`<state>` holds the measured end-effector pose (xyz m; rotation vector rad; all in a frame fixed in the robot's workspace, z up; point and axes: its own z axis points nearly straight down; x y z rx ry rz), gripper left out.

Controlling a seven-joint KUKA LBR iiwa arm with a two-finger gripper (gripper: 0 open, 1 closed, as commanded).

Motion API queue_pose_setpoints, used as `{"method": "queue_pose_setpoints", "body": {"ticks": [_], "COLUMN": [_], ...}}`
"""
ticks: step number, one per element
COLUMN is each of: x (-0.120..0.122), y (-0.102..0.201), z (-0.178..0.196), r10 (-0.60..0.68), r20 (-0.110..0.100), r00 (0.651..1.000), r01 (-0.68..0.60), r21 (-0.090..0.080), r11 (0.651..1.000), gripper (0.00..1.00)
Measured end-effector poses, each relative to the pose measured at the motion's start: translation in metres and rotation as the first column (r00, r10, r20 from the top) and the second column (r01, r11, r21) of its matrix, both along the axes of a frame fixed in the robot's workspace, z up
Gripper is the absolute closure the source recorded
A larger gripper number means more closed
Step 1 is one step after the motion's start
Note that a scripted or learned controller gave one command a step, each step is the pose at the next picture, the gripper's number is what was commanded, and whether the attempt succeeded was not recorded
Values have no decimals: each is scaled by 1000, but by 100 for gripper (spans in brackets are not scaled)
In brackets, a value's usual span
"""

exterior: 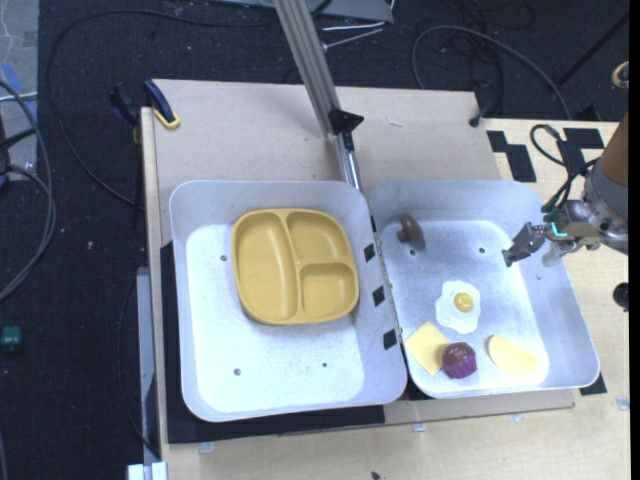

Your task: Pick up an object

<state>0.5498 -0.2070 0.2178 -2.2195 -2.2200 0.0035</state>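
Toy egg (460, 307): flat white blob w/ a round yellow yolk, glossy plastic look, lying in the right bin (570, 298), down and left of the hand (522, 245), apart from it. Cheese (426, 347): pale yellow square slab, lying further down-left of the hand, just beside a purple lump (459, 360), rounded and dark, which is sitting below the egg. Yellow oval (513, 355): smooth, pale, lying almost straight below the hand, well apart. Brown piece (410, 230): small, rounded, lying left of the hand at about its level. The hand is hovering over the bin's right rim, dark fingers pointing left and down; nothing between them; can't tell if they're apart or together. Left bin (200, 298), far left of the hand, is holding a yellow tray (296, 266), matte, rounded corners, 3 compartments. Both bins are white, shallow, resting on the tan tabletop (240, 128).
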Motion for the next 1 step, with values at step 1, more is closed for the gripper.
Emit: {"method": "queue_pose_setpoints", "body": {"ticks": [1], "x": [1], "y": [0], "z": [1], "r10": [1], "r20": [3], "r00": [1000], "r01": [-1], "r21": [-1], "r11": [1000], "gripper": [0]}}
